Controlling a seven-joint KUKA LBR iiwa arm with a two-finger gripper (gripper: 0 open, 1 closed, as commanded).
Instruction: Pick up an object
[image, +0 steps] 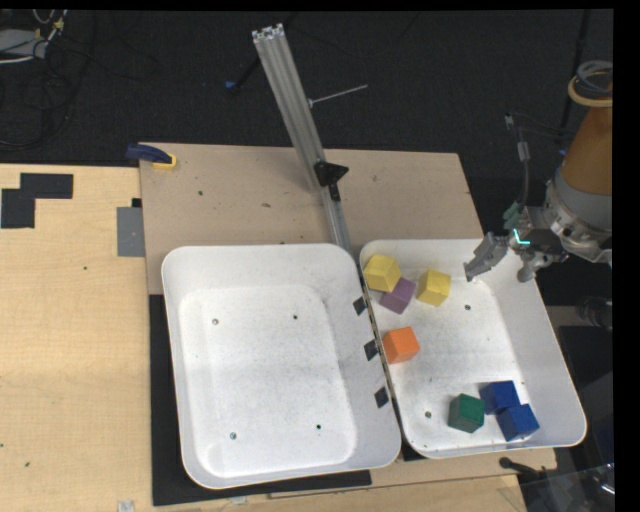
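Arm enters from the right edge of the view, orange band uppermost, grey wrist housing below it. Wrist is angled down and leftward. Claw (505, 262) sits at the end of the wrist with its two fingers spread apart, one pointing left, one pointing down. Nothing is seen between the fingers.

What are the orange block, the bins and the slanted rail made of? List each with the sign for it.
Orange block: probably painted wood or solid plastic; flat matte faces, crisp edges, no glare.
Right bin and left bin: likely moulded plastic; smooth white surface, rounded corners and raised rim, faintly speckled floor.
Slanted rail: looks like extruded aluminium; silver-grey sheen, lengthwise grooves.
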